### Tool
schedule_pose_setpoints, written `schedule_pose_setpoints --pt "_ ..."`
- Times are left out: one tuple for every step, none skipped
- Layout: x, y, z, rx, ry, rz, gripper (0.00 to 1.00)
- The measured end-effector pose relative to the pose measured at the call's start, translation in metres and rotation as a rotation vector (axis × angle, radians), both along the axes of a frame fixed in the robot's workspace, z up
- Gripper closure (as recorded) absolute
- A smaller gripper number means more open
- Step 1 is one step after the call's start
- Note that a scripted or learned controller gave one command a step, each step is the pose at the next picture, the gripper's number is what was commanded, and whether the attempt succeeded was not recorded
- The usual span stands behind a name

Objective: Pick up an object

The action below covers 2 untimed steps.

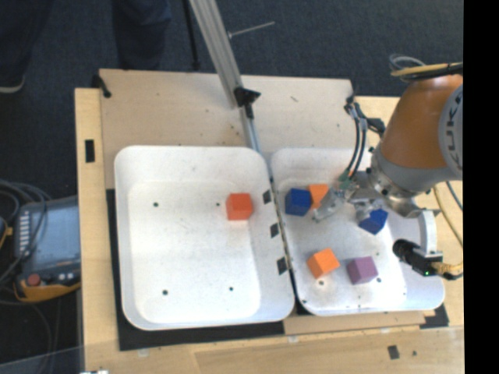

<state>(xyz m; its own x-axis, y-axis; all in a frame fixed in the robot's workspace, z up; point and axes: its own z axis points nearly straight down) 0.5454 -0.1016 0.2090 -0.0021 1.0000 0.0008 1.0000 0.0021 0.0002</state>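
Note:
My gripper (330, 203) hangs low over the right bin (405, 291), just right of a blue cube (298, 201) and against an orange cube (317, 192) that it partly hides. No cube shows between its tips. Another blue cube (373, 221) lies right of the gripper, under the wrist. Nearer the bin's front sit a second orange cube (323, 262) and a purple cube (361, 269). A lone orange cube (239, 206) rests in the left bin (140, 287).
A slanted metal rail (222, 49) runs from the top of the view down to the gap between the bins. A control pendant (43, 244) lies off the bench at the left. The arm's orange band (425, 131) looms over the right bin's far right side.

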Motion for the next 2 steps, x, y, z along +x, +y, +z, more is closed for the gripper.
schedule_pose_setpoints --pt "0.000 0.000 0.000 0.000 -0.001 -0.004 0.00" --pt "0.001 0.001 -0.063 -0.001 0.006 -0.004 0.00"
